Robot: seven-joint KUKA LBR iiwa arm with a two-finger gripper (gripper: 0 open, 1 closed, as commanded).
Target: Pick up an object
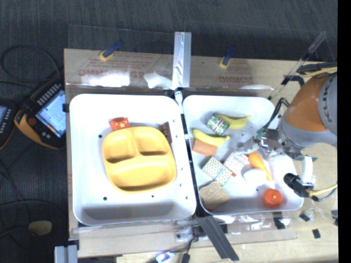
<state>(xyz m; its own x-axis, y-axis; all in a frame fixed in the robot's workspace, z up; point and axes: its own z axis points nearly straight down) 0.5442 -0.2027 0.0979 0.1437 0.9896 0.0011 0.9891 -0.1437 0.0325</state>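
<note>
Whether the jaws stand open or closed I cannot tell: the gripper (264, 142) is a dark cluster at the right bin's (267, 103) right wall, and nothing can be seen held there. The arm (312, 114), grey with its orange band, reaches in over that wall.

Taking the right bin as landmark: near its far wall lies a banana (237, 121) with a small green-and-white can (218, 124) against it; the can's label is too small to read. Toward the bin's left wall sits a yellow-and-orange piece (207, 142), then a checkered packet (218, 170) and a pink-and-white carton (237, 161), their printing illegible. A slice of bread (214, 195) rests at the near-left corner. An orange carrot (259, 163) lies just beside the gripper, a white object (253, 176) touching it, and a red tomato (272, 197) sits at the near wall.

Left of that bin, the left bin (82, 147) holds a yellow divided tray (139, 158) and a red block (119, 123).
</note>
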